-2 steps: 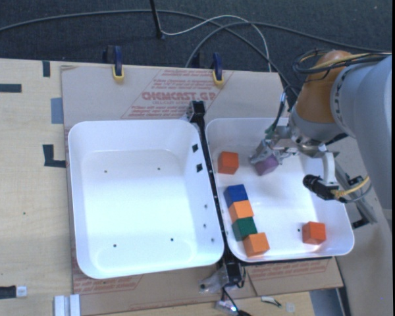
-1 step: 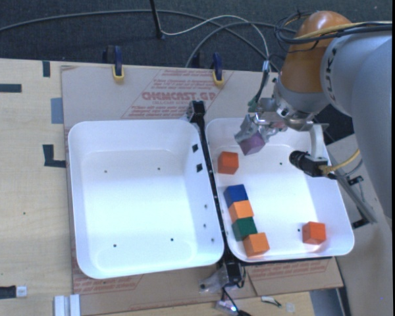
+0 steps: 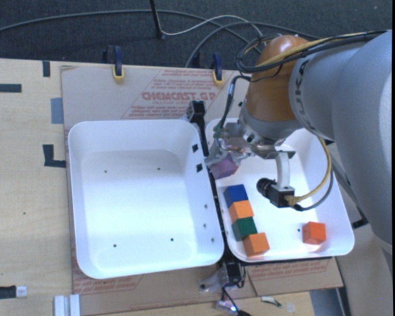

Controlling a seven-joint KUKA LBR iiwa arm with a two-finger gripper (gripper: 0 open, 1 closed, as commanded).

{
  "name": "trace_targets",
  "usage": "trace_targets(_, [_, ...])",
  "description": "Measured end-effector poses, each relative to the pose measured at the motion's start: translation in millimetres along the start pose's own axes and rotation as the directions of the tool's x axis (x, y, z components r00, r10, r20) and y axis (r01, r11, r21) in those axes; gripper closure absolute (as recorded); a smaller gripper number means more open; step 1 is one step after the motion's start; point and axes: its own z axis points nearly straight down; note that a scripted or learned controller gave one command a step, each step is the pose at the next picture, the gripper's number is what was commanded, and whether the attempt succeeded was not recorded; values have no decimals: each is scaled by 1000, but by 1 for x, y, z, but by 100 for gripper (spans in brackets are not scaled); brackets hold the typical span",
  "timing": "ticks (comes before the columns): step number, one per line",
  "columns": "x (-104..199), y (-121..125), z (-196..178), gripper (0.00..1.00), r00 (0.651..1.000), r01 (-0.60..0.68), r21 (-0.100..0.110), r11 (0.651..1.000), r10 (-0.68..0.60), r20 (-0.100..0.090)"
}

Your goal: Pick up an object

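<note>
I count two white bins on the counter (image 3: 26, 130): the left bin (image 3: 135, 203) and the right bin (image 3: 329, 239), which carries the blocks. I count six blocks there. Four sit in a row beside the dividing wall, running from far to near: a blue block (image 3: 235, 193), an orange block (image 3: 241, 210), a green block (image 3: 245, 226), and a second orange block (image 3: 256, 243). A third orange block (image 3: 314, 232) lies apart, towards the right rim. A purple block (image 3: 224, 166) sits at the far end of the row, right under the pincer (image 3: 228, 151), tilted on a corner. I cannot tell whether the pincer grips it or is released. The arm (image 3: 329, 91) and its cables overhang the far half of that bin.
</note>
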Motion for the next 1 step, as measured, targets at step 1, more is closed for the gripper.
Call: trace_targets(1, [66,76,-46,100,1000,-2,-4,1000,2,1])
